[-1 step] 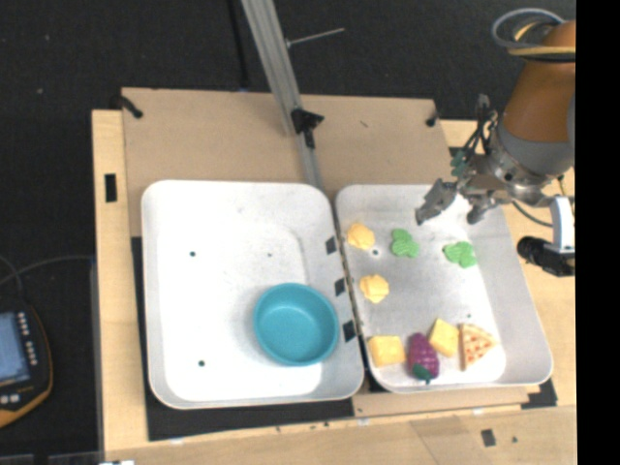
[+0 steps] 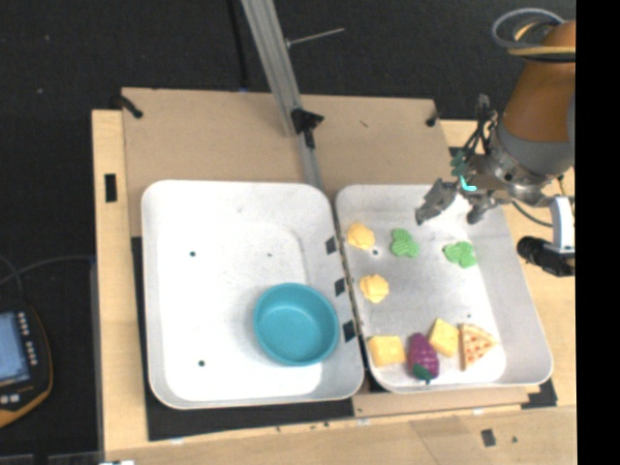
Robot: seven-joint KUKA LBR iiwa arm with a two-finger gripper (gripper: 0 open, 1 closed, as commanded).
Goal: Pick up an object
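Objects for picking lie scattered in the right bin (image 2: 513, 289), the one under the pincer (image 2: 453, 204). The desk (image 2: 213, 134) carries both white bins side by side, and the left bin (image 2: 194, 221), well away from the pincer on the far side from the arm, holds a single blue bowl (image 2: 294, 323) near its front right corner. In the right bin, two green leafy pieces sit closest to the pincer: one (image 2: 460, 254) just below it toward the front of the desk, the other (image 2: 405, 244) a little farther off on the side away from the arm. A yellow piece (image 2: 360, 236) lies beyond that, by the wall shared with the left bin, and a second yellow piece (image 2: 374, 287) sits in front of it. Along the front edge, farthest from the pincer, is a row: a yellow block (image 2: 386, 350), a purple bunch of grapes (image 2: 422, 356) touching a yellow wedge (image 2: 444, 337), and a pizza slice (image 2: 474, 343).

The arm (image 2: 539, 105) comes in from the right, its orange band above the grey wrist, angled down over the bin's back right corner. The pincer's two dark fingers are spread apart with nothing between them, poised above the bin's bare back part.
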